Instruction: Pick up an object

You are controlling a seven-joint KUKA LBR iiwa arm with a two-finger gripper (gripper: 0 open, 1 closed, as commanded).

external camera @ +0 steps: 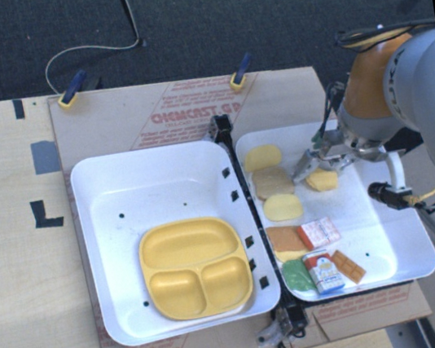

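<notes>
A wooden bench [14, 244] seen from above at a slant, with a sheet of printed cardboard [182, 113] laid across it under two shallow white bins side by side; a grey arm [427, 93] with an orange band [371, 81] reaches in from the right of the view.

The left bin [104, 188] holds a yellow divided plate [196, 268], three compartments, lying flat toward the near side.

The right bin [396, 255] holds a scatter of small toy foods; down its left side, from far to near, a pale yellow round piece [263, 156], a tan slab [271, 180], another pale yellow oval piece [282, 207], an orange-brown slab [285, 239] and a green piece [297, 277]; beside these, a small red and white box [319, 232], a second red and white packet [325, 272] and a narrow orange bar [349, 266].

The gripper [316, 162] hangs low over the far middle of the right bin; its metal fingers point toward the view's left and look partly spread, though how wide is hard to judge, and nothing is visibly caught between them.

The likeliest object to pick is a small yellow block [324, 181]; it lies just beside the fingertips, on their near side, a touch toward the view's bottom right; it is squat, with its slightly longer side running roughly across the view; the grasp turns on shifting toward the near side and straddling it.
</notes>
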